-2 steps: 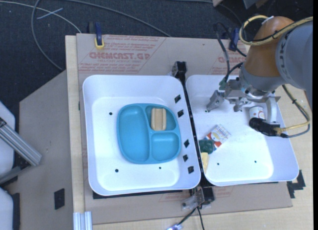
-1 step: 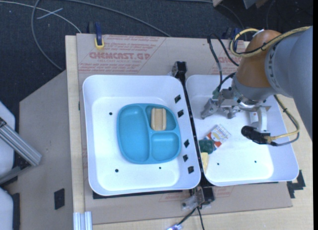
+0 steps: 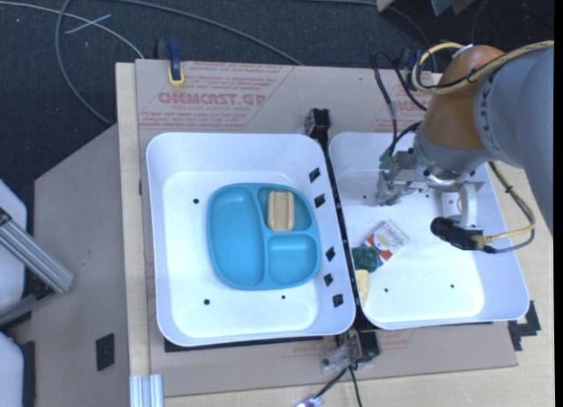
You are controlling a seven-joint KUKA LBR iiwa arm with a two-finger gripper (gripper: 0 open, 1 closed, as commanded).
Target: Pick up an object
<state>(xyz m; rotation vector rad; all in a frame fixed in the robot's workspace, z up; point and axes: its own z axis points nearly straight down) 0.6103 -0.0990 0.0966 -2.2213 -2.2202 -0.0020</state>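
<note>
The desk is a board printed with red lettering, and it carries two shallow white bins side by side. The left bin is the landmark for all positions below.

The arm reaches in from the right, well to the right of the left bin, above the right bin. Its orange band sits above the wrist, over the far half of the right bin. Yellow and black cables run along the wrist.

The right bin touches the left bin along a black divider fitted with clips.

A blue tray with three compartments lies in the middle of the left bin. A tan block rests in the tray's far right compartment, on the side nearest the right bin.

The gripper hangs at the wrist, just right of the left bin's far right corner, low over the right bin floor. The state of the fingers cannot be told: the wrist body hides them.

Three small objects lie in the right bin, close beside the left bin's right wall:
- A white packet with red print, nearest the gripper but apart from it.
- A green object, touching the packet's near left edge.
- A yellow object, nearer the camera, against the divider.
</note>
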